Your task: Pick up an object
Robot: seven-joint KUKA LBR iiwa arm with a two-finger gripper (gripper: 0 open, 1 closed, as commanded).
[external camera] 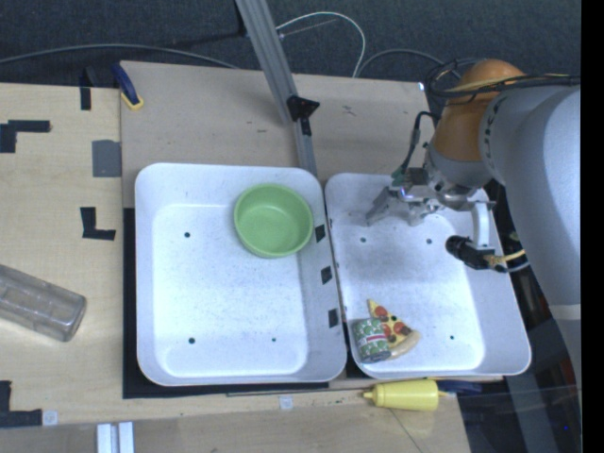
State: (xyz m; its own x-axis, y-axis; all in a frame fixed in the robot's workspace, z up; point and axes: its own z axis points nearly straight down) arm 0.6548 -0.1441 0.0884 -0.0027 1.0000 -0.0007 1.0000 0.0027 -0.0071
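Note:
In the far part of the right bin [472,347], my gripper [397,213] hangs low over the floor. Its two fingers are spread open with nothing between them. A toy pizza slice [385,333], with red and green toppings, lies near that bin's front left corner, well in front of the gripper. A green bowl [274,220] sits upright in the left bin [189,328], toward its far right, across the divide from the gripper.
A yellow squeeze bottle [406,394] lies on the bench just in front of the right bin. A clear plastic tube [38,302] rests at far left. A grey pole [274,59] slants down to the bins' shared far edge.

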